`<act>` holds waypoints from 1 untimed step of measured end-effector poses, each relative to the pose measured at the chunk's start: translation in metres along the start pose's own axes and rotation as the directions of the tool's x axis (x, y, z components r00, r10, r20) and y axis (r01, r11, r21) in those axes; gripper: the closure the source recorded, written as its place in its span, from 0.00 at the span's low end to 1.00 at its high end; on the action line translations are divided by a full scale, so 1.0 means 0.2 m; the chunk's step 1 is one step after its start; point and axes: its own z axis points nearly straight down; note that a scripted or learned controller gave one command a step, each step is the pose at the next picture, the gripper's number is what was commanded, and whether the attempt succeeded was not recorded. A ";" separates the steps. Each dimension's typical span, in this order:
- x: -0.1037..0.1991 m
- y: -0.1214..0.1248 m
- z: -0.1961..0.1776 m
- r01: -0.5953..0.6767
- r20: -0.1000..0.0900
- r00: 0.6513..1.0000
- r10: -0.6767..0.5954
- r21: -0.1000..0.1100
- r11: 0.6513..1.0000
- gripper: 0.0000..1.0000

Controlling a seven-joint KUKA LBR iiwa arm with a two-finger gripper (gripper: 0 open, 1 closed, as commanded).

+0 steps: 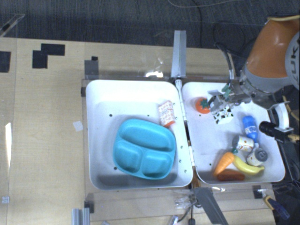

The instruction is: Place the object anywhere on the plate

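Observation:
A blue plate [143, 149] with three compartments lies in the left bin [101, 125]. A small white and red packet [166, 113] rests just beyond the plate's far right edge, touching or nearly touching its rim. In the right bin [206, 139], a round orange-red toy fruit with a green top [203, 105] lies at the far left. My gripper [221, 105] hangs over the right bin just right of that fruit, its tip partly hidden by the wrist. Nothing shows as held.
The near right part of the right bin holds a blue bottle [250, 126], a carrot [225, 161], a banana [248, 167], a red piece [230, 176] and a small cup-like item [244, 144]. A metal divider post [178, 55] stands behind the bins.

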 end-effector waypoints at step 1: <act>0.24 0.05 0.28 0.050 0.000 0.999 -0.050 0.003 0.999 1.00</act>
